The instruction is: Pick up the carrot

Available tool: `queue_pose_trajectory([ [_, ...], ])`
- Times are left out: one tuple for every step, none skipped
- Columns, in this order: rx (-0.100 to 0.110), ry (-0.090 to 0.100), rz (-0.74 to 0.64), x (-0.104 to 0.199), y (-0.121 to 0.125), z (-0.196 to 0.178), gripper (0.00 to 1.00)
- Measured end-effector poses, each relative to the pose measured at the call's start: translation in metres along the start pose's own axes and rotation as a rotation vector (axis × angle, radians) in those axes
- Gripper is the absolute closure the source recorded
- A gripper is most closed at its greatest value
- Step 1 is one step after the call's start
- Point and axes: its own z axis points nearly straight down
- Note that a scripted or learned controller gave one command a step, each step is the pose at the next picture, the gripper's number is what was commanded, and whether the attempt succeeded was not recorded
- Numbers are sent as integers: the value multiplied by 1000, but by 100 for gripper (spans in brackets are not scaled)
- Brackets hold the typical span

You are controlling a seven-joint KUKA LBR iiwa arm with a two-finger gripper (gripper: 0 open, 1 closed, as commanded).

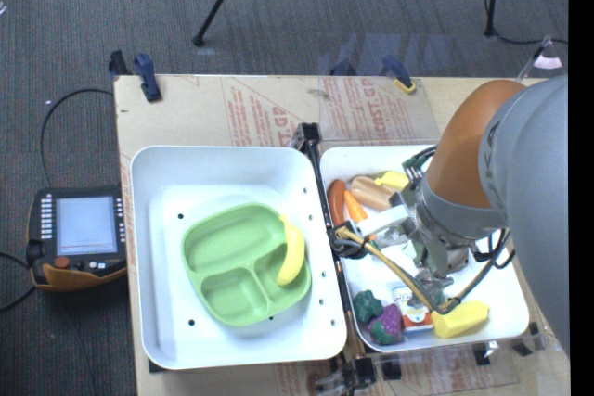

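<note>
At the far left, off the table (223, 102), I saw a handheld control pendant (79, 236) lying on the carpet. On the table, the left white bin (148, 190) carried a green divided plate (243, 266), with a banana (291, 255) resting on the plate's right side. Next came the right white bin (367, 338). Against its left wall lay the carrot (338, 200), with a hot dog in a bun (374, 191) just beside it and a yellow piece (392, 180) past that. Near the front edge sat a dark green item (368, 304), a purple one (387, 324) and a yellow block (460, 319). The arm (483, 162) hung over the right bin's middle, and the tool (436, 285) pointed down near the yellow block, well apart from the carrot. I could not tell how far open it was or whether it had hold of anything.
</note>
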Motion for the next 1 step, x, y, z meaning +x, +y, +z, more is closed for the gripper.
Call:
queue_pose_trajectory([
  [1,-3,-102,74,35,47,0],
])
